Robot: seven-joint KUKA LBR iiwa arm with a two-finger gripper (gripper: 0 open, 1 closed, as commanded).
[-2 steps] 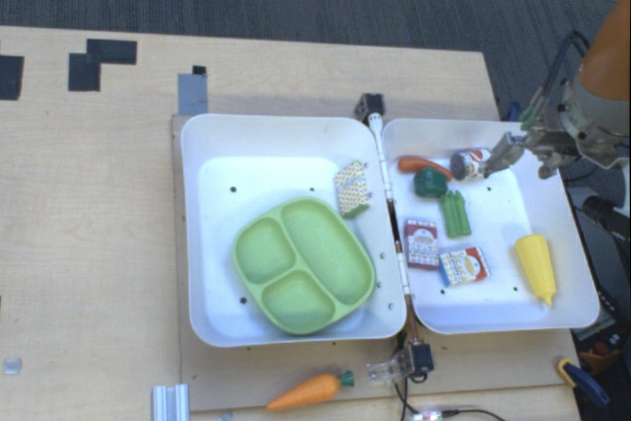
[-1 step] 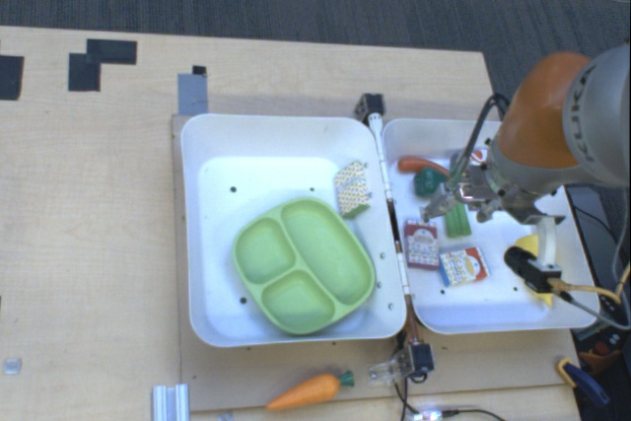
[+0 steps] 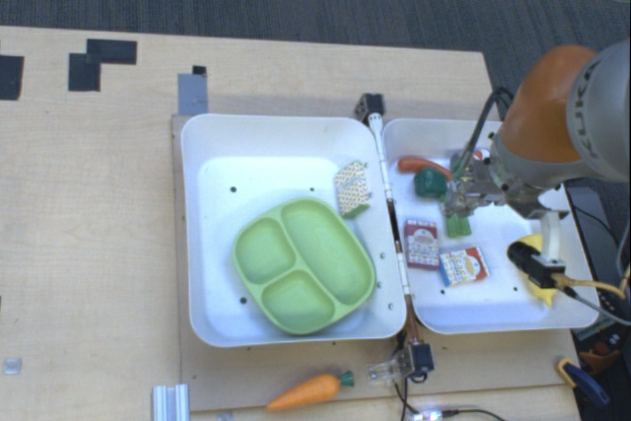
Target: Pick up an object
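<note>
My gripper [image 3: 458, 208] hangs low over the right bin [image 3: 493, 315], near its middle. Just below it lies a small light green block [image 3: 458, 228], and the view does not show whether the two touch. To the gripper's left sits a dark green object [image 3: 430, 181], with an orange-red piece [image 3: 416, 165] behind it. Two red-and-white packets [image 3: 422, 245] [image 3: 462, 266] lie flat toward the bin's front.
The left bin [image 3: 212, 212] holds a green divided plate [image 3: 304, 264] and a small patterned packet [image 3: 351, 188] against its right wall. A toy carrot [image 3: 308, 391] lies on the bench in front of the bins. The arm's orange band [image 3: 552, 108] rises over the right bin's back right.
</note>
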